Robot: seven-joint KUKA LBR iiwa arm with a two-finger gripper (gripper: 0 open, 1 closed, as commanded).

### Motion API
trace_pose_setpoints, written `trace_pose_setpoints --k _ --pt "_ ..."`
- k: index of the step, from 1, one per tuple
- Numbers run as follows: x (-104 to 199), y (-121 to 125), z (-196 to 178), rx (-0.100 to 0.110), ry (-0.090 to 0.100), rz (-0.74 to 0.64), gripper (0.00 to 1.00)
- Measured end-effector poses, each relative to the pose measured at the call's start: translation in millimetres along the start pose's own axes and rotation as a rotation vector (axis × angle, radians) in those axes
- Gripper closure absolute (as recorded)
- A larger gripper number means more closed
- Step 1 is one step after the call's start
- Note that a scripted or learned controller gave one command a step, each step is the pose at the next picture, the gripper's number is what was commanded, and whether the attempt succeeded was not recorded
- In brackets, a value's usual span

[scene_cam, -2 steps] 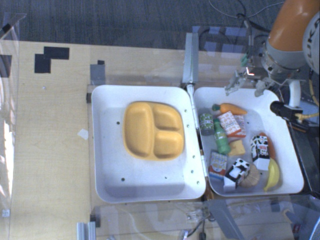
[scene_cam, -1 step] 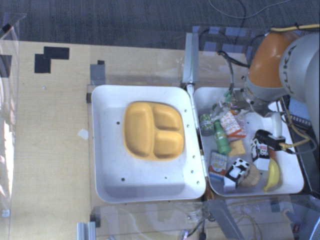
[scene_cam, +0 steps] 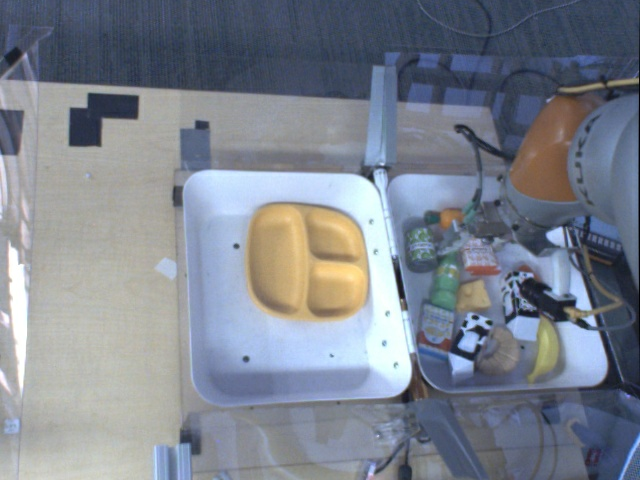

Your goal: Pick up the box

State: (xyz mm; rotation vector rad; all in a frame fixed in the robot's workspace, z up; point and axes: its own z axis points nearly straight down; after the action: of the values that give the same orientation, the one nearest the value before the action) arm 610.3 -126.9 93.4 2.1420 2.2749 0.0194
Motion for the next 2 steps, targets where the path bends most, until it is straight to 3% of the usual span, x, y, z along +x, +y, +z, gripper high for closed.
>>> trace_pose_setpoints --k 1,2 --pt "-3 3 -12 -0.008 -0.005 0.001 1.00" --pt "10 54 -100 0.017 0.002 0.036 1.00"
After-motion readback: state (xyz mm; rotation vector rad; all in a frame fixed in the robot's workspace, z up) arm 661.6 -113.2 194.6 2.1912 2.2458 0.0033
